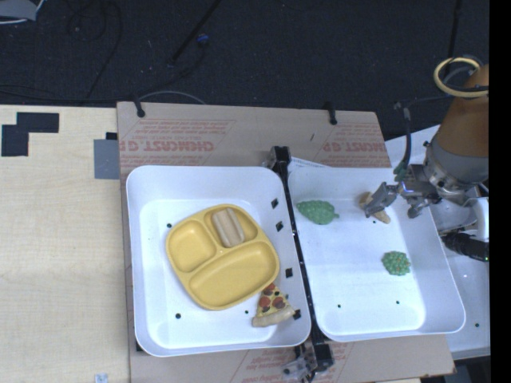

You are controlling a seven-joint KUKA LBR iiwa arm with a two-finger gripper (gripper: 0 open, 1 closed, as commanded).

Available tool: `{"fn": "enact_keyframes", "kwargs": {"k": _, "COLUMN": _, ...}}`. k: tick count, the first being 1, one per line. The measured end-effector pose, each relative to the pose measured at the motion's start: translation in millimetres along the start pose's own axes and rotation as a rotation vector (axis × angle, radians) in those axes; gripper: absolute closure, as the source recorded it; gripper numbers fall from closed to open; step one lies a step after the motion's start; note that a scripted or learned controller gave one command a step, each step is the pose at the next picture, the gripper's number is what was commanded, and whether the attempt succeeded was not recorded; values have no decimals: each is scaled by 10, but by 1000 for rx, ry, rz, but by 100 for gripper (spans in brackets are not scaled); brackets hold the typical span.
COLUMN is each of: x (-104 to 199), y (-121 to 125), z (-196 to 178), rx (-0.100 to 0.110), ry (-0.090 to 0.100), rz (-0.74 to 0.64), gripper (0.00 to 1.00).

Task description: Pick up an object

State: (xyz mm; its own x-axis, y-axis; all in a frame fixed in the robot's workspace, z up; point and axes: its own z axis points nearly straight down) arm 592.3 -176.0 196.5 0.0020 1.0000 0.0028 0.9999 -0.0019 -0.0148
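My gripper (402, 200) hangs over the upper right part of the right bin (363, 313), below the orange wrist band. Its two grey fingers stand apart, so it is open. A small tan piece (375, 207) lies just outside the left finger (386, 192), touching or nearly touching it, not between the two. A green leafy toy (317, 211) rests at the bin's upper left. A smaller green clump (396, 262) lies below the gripper, toward the right wall.
The left bin (152, 214) holds a yellow divided plate (200, 250) with a tan bun-like piece (230, 227) in its top compartment. A pizza slice toy (272, 307) lies at that bin's lower right corner. A black divider (291, 238) separates the bins.
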Motion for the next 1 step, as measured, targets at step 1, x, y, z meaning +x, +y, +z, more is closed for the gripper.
{"fn": "enact_keyframes", "kwargs": {"k": 1, "x": 0, "y": 30, "z": -76, "rx": -14, "ry": -3, "rz": -2, "gripper": 0}}
